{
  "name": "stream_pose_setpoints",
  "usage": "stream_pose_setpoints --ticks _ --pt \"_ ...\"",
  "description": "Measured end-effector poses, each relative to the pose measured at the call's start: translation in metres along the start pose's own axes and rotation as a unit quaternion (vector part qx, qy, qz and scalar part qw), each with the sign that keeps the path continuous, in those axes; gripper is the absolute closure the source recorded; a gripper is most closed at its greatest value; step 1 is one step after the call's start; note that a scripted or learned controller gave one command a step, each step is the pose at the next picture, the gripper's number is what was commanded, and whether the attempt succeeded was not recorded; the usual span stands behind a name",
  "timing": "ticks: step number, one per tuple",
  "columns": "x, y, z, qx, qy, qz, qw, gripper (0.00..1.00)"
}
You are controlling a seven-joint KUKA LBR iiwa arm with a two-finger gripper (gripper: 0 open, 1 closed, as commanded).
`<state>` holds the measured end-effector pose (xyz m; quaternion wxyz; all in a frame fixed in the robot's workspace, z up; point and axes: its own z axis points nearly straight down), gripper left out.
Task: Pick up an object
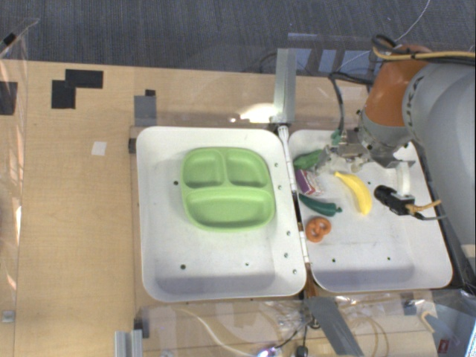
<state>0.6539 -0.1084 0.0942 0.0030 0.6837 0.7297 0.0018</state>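
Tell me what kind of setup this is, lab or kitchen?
Likely a robot lab pick cell: a grey arm reaches over two white bins, loose cables trail off the bench, and the items are toys, like the banana and green tray.

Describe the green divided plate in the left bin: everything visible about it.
The green plate is pale lime, looks like smooth plastic, a rounded rectangle with three compartments: two small ones at the far side, one wide one nearer the camera. It lies flat, right way up, about mid-floor of the left bin, with no other object touching it.

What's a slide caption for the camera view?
KUKA arm's hand low over the right bin among toy foods near a banana; green divided plate in left bin.
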Motion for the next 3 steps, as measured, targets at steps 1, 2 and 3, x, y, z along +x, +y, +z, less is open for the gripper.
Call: stream_pose_setpoints --ticks 1,2,3 --pt "-0.018 -0.052 0.003 -0.003 0.000 0.007 1.0000 0.00" --pt "-0.016 -0.049 -0.010 -0.007 0.000 0.006 1.0000 1.00" --pt "0.044 -0.075 -0.127 0.000 0.001 -0.024 0.9997 1.00"
